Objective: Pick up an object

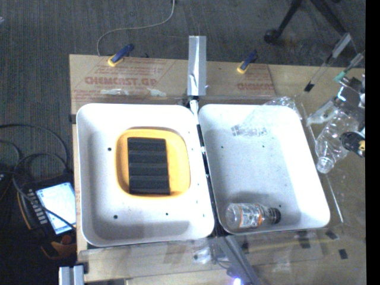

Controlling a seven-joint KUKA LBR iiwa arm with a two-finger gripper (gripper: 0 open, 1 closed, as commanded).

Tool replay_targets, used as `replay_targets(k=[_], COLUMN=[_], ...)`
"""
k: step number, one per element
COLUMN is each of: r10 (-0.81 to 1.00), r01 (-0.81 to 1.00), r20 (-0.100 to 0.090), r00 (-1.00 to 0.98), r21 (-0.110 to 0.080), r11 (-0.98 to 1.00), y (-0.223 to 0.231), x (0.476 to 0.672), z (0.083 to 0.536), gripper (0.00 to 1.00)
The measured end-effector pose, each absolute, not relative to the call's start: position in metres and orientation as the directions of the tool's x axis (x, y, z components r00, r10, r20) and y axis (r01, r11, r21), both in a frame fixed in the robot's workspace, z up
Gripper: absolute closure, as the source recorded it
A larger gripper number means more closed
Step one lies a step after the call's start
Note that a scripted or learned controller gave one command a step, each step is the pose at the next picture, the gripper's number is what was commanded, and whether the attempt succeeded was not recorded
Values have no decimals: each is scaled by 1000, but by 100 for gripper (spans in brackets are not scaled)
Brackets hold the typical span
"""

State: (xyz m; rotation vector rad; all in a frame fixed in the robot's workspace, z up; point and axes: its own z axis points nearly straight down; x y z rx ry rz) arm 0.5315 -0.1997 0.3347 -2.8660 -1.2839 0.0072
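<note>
A yellow rounded sponge with a black ribbed top (152,162) lies flat in the middle of the left bin (95,218). In the right bin (267,165), a clear plastic bottle with an orange label and dark cap (252,215) lies on its side by the near wall. A crumpled clear plastic piece (249,128) rests near the far wall. My gripper (351,123) is at the right edge of the view, outside the right bin and well away from every object; it is partly cut off and blurred.
Clear plastic wrap (328,144) hangs over the right bin's right rim. Two clamps (120,54) (247,61) and a metal post (196,64) stand on the cardboard behind the bins. Cables and a device (50,203) lie on the floor to the left.
</note>
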Motion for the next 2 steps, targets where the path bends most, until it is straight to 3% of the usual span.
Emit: replay_targets(k=[1, 2], r10=[749, 637], r01=[749, 637], r20=[-4, -4], r00=[662, 771], r21=[-2, 0], r11=[-662, -771], y=[-153, -198], x=[558, 568], z=[328, 397], gripper=[0, 0])
